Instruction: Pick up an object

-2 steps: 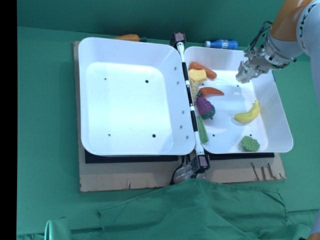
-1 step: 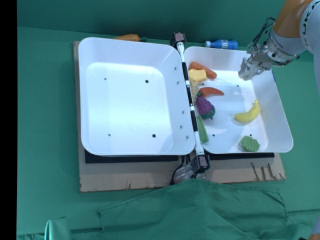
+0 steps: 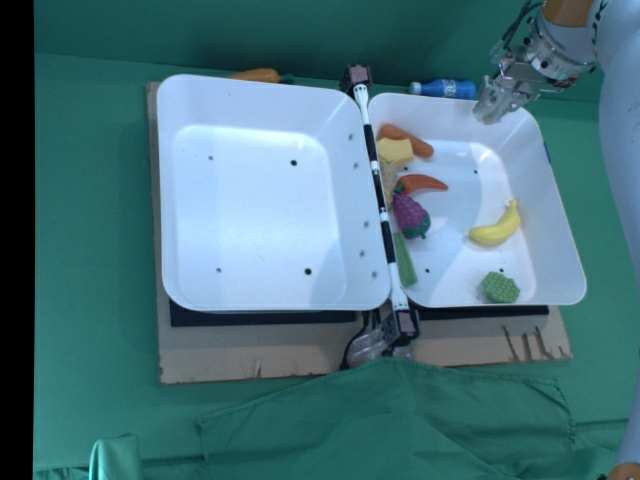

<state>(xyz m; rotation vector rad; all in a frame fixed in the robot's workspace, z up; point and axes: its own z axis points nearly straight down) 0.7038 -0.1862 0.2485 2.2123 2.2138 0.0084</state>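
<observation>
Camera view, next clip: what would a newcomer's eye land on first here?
Probably the bright toy food in the right bin: a yellow banana near its middle, with a carrot and purple grapes against the divider. Next, the gripper over that bin's far right corner, carrying nothing. A blue bottle lies outside, behind the bin.

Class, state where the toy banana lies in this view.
The banana lies in the right-hand bin, near its right wall, above the green lumpy toy and right of the purple grapes.
</observation>
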